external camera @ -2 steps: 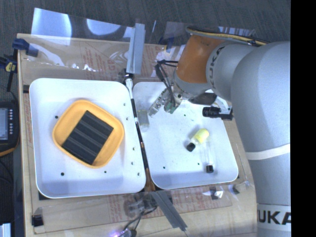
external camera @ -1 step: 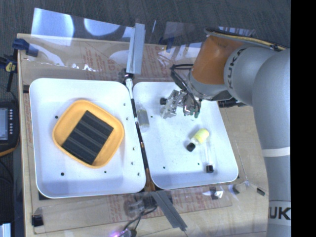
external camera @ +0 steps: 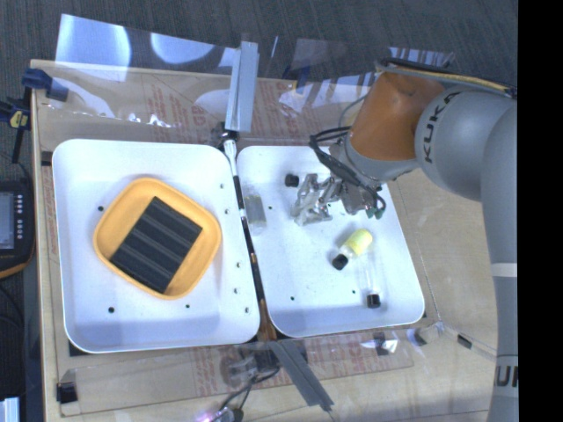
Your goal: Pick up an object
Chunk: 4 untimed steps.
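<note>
the grey arm with its orange band reaches in from the right, and the gripper sits low over the upper middle of the right bin. the metal of the jaws blurs together here, so i cannot tell how far apart they stand or whether anything is caught in them. a small black piece lies just beside the gripper, toward the bin's far wall. a yellow-green cylinder with a black end lies tilted near the gripper's lower right, apart from it. a clear tube with a black cap rests further toward the bin's near right corner. a pale translucent piece lies close to the wall between the two bins. in the left bin, well apart from the gripper, an orange dish carries a black ribbed block turned at a slant. both bins stand side by side on the tabletop.
</note>
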Motion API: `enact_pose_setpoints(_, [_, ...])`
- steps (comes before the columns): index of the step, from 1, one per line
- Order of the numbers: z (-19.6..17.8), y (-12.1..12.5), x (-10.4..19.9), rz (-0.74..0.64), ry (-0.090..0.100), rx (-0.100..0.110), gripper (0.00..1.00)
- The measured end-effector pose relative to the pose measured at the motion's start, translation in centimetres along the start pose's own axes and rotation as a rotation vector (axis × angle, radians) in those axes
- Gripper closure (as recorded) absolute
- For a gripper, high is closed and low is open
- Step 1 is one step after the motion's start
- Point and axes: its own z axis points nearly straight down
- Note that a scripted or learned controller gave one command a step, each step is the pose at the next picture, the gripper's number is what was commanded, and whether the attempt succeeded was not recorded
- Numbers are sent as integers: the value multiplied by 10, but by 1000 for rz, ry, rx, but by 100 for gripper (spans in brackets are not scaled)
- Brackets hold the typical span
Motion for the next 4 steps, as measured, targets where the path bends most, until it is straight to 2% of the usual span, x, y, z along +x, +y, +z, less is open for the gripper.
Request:
enact_pose_setpoints(1, [-1, 37, -32, 363, -6, 1, 100])
enact_pose_setpoints(2, [2, -1, 34, 1078, 4, 0, 100])
enact_pose_setpoints(3, [-53, -12, -6, 846, -4, 1, 100])
enact_pose_setpoints(4, [-7, 64, -28, 728, -5, 2, 100])
